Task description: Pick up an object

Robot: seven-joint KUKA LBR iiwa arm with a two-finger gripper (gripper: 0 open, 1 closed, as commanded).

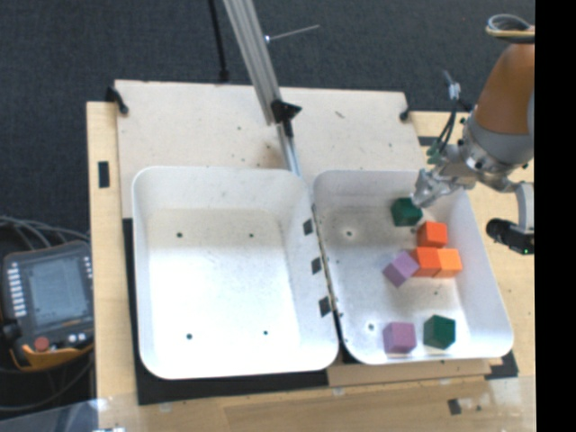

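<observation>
- No readable writing shows on the blocks or bins.
- The gripper (423, 193) sits just above a matte dark green cube (406, 211) in the right bin (486, 331); its finger state cannot be told.
- Nearby lie two orange cubes (436, 248), two purple blocks (400, 269) and a second green cube (439, 331).
- The left bin (144, 241) is smooth white plastic.

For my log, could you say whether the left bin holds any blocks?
No: the left bin shows just bare white floor.
</observation>
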